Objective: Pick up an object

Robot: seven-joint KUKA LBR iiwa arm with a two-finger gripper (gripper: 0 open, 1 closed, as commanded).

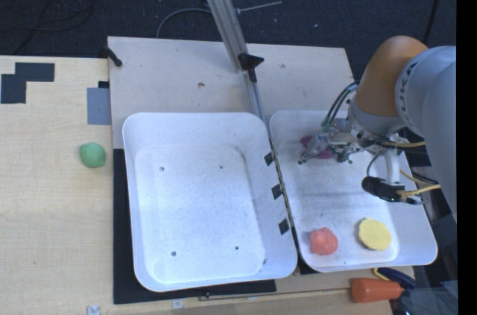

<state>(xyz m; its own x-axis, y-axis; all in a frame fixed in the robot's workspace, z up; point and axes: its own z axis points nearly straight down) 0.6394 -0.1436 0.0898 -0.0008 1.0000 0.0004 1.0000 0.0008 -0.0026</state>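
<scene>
The right bin (417,250) holds a red-orange ball (323,240) and a yellow round object (374,234) near its front edge. My gripper (319,150) reaches down into the upper left part of this bin, under the grey arm with its orange band (393,75). A small pink object (308,141) lies right at the fingertips; whether it sits between them is hidden by the wrist.
The left bin (141,129) lies beside the right one, joined by black clips (276,191). A green ball (93,155) rests on the wooden bench at far left. An orange object (376,290) lies in front of the right bin. A metal bar (227,16) slants up behind.
</scene>
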